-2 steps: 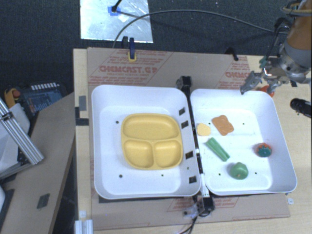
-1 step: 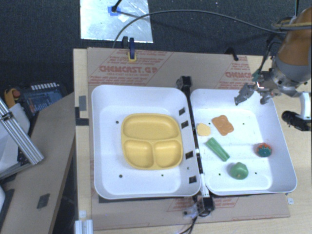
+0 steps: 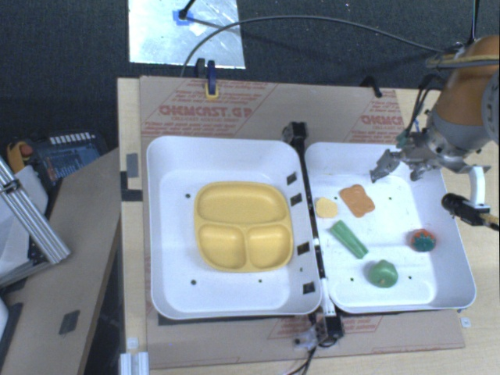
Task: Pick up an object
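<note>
The right bin [image 3: 449,287] holds several small objects: an orange flat piece [image 3: 357,200], a pale yellow piece [image 3: 326,208], a green cylinder [image 3: 348,238], a green round object [image 3: 383,273] and a teal and orange ball [image 3: 423,241]. My gripper [image 3: 398,163] hangs over the far part of the right bin, above and to the right of the orange piece, with its two fingers spread and nothing between them. The arm comes in from the upper right.
The left bin [image 3: 168,209] holds a yellow three-compartment tray [image 3: 242,225]. A black divider clamp [image 3: 298,135] sits between the bins at the back. Cables run across the dark floor behind the bench. A metal rail [image 3: 31,217] lies on the left.
</note>
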You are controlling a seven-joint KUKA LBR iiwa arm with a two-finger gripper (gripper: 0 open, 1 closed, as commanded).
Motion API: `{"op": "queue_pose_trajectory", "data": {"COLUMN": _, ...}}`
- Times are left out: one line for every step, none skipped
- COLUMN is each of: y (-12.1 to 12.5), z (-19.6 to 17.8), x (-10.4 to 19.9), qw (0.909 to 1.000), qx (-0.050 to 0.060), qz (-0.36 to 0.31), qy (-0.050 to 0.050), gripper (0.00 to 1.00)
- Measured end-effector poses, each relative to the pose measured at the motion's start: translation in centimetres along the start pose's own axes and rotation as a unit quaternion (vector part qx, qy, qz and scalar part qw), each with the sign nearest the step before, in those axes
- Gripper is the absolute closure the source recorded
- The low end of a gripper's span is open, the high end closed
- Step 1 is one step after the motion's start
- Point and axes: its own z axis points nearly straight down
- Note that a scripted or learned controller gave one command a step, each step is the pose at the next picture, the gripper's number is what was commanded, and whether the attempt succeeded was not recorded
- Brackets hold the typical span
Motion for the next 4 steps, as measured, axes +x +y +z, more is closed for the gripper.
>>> {"op": "queue_pose_trajectory", "data": {"y": 0.7, "z": 4.4, "x": -0.3, "qw": 1.0000, "qx": -0.001, "qz": 0.000, "qy": 0.000, "gripper": 0.00}}
{"op": "queue_pose_trajectory", "data": {"y": 0.9, "z": 3.0, "x": -0.4, "qw": 1.0000, "qx": -0.004, "qz": -0.001, "qy": -0.001, "gripper": 1.00}}
{"op": "queue_pose_trajectory", "data": {"y": 1.5, "z": -3.2, "x": 0.2, "qw": 1.0000, "qx": -0.005, "qz": -0.002, "qy": -0.001, "gripper": 1.00}}
{"op": "queue_pose_trajectory", "data": {"y": 2.1, "z": -9.6, "x": 0.3, "qw": 1.0000, "qx": -0.005, "qz": -0.002, "qy": -0.001, "gripper": 1.00}}
